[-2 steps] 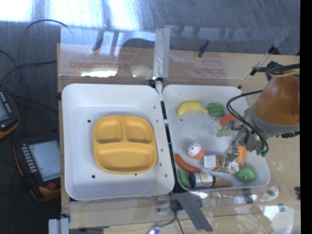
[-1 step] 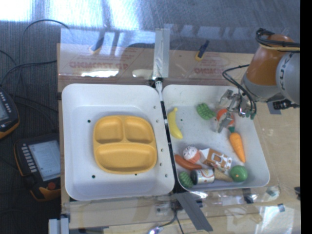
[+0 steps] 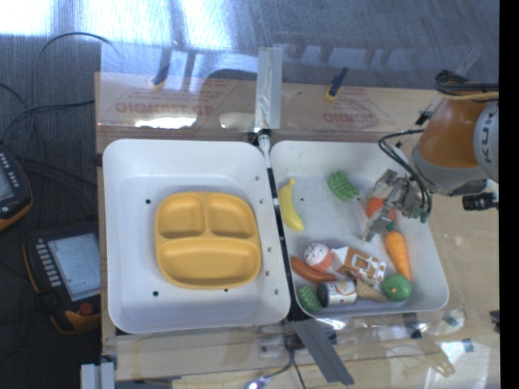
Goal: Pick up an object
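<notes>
Two white bins are carried side by side on the surface (image 3: 162,104).
Within the right bin (image 3: 422,298), the pincer (image 3: 391,205) is seen closed on a small orange-red object (image 3: 374,207), just above the carrot (image 3: 397,254); a yellow divided tray (image 3: 208,239) is held by the left bin (image 3: 122,298).

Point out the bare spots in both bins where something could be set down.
Left bin: white floor all round the yellow tray. Right bin: bare floor between the banana and the green toy. Crowded along the near edge, around the can and carrot.
</notes>
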{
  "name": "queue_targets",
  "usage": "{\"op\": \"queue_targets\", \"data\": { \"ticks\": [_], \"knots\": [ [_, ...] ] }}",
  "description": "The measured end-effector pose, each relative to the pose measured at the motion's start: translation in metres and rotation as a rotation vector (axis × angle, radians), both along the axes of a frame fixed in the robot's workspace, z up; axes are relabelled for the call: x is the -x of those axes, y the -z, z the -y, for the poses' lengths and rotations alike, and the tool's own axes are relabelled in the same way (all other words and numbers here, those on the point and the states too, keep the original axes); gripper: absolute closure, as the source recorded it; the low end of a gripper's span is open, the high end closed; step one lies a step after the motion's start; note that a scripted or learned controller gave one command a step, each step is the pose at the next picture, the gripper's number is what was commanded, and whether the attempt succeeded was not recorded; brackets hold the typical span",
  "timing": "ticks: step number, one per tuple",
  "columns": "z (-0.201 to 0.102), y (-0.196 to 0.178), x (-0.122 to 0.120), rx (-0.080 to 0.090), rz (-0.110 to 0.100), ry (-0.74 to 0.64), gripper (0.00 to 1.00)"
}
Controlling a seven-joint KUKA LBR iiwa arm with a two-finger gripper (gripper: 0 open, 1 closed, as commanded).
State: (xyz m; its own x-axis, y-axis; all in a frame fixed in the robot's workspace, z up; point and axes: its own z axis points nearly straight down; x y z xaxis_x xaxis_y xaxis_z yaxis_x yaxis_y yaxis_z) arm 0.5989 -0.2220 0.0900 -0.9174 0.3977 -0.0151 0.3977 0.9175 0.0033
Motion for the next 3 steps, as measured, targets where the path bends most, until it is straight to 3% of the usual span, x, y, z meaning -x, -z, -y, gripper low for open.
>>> {"op": "queue_targets", "data": {
  "ticks": [1, 2, 3],
  "knots": [
    [0.0, -0.001, 0.056, -0.001, 0.004, 0.126, 0.0],
    [0.0, -0.011, 0.054, 0.003, 0.009, 0.124, 1.0],
    [-0.067, -0.136, 0.064, -0.004, -0.014, 0.146, 1.0]
  ]
}}
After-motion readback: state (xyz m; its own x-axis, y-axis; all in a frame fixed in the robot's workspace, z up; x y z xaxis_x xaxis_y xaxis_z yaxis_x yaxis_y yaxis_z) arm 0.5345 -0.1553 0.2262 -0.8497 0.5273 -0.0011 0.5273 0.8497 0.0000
